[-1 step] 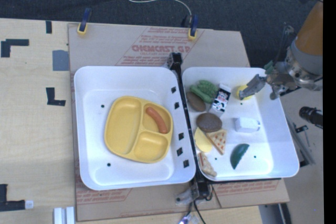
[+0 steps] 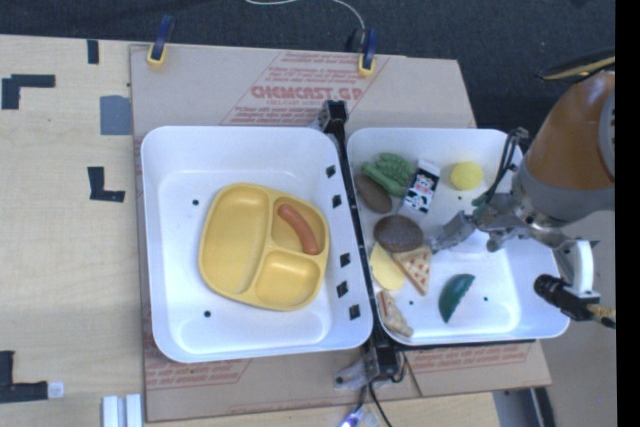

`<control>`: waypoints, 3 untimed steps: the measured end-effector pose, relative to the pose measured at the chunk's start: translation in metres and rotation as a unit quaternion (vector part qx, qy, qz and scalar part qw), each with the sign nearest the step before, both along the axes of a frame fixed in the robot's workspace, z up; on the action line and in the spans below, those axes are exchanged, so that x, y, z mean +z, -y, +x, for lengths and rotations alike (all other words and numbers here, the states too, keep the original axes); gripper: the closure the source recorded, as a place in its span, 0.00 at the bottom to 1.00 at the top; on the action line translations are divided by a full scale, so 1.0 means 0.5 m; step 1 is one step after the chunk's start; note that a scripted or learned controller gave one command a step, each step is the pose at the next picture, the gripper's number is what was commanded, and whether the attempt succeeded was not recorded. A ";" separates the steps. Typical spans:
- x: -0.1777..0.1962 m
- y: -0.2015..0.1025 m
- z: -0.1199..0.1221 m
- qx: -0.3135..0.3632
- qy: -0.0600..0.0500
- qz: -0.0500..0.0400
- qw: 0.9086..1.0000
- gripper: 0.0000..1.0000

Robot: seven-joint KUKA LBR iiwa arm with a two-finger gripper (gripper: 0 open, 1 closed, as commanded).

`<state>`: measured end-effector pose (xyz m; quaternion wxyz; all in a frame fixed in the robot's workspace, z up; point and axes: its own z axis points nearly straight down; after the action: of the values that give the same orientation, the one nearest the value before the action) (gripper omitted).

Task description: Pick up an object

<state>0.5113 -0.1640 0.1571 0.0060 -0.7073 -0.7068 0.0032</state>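
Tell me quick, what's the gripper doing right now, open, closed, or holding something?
Two-finger gripper: low over the right white bin, beside the dark brown round piece; whether it is open or closed cannot be told, and nothing is seen held.

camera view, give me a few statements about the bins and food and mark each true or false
1. A sausage lies on the yellow tray in the left bin. True.
2. The yellow ball sits in the left bin. False: it is in the right bin.
3. The gripper is over the right bin. True.
4. The green piece lies on the tray. False: it lies on the right bin's floor.
5. The tray has one compartment. False: it has three.
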 end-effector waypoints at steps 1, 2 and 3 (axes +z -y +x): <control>-0.152 -0.057 -0.059 0.001 0.005 -0.002 1.000 0.00; -0.144 -0.060 0.045 0.001 0.007 -0.002 1.000 0.00; -0.123 -0.060 0.043 0.001 0.007 -0.002 1.000 1.00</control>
<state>0.5328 -0.1340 0.0954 -0.0006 -0.7067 -0.7076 0.0001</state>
